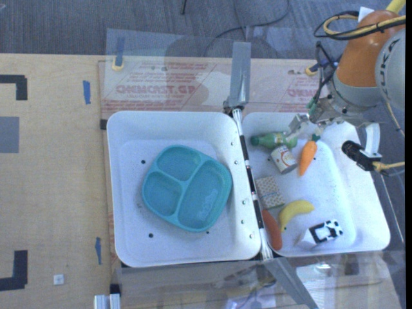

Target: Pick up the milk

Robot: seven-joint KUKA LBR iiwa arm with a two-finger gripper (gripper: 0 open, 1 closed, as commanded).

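Observation:
The milk (pixel 326 230) is a small white carton with black cow patches. It lies on its side near the front right corner of the right bin (pixel 360 201). My gripper (pixel 306 127) hangs over the back of that bin, above the leafy top of a carrot (pixel 308 157) and next to a green bottle (pixel 271 139). It is open with nothing between its fingers. The milk lies well apart from it, toward the front of the bin.
The right bin also holds a small tan and white box (pixel 282 159), a waffle square (pixel 269 190), a banana (pixel 295 210) just left of the milk, and a red sausage (pixel 272 229). A teal divided plate (pixel 187 187) sits in the left bin (pixel 129 134).

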